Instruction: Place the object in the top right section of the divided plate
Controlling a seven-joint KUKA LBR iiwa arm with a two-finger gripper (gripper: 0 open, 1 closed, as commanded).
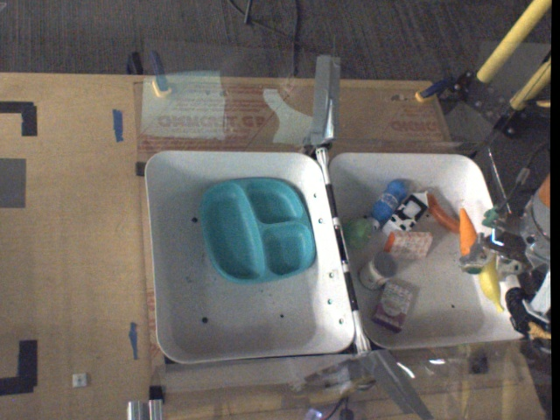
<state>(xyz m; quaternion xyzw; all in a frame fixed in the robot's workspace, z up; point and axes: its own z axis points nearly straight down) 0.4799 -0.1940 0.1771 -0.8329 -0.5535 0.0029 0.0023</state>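
Observation:
A teal divided plate (256, 228) lies in the left bin (175, 322); its top right section (278, 201) holds nothing. In the right bin (455, 318) lie a blue bottle (388, 201), a black-and-white item (407, 213), an orange carrot (466, 232), a green ball (357, 232), a small reddish box (409, 244), a grey can (378, 271), a purple packet (395, 304) and a yellow banana (490, 283). My gripper (484, 250) hangs low at that bin's right rim, between the carrot and the banana, far right of the plate.
A metal divider (337, 234) runs between the two bins. Yellow bars and clamps (503, 46) stand at the back right. Blue tape marks (117, 123) and black markers dot the wooden bench on the left.

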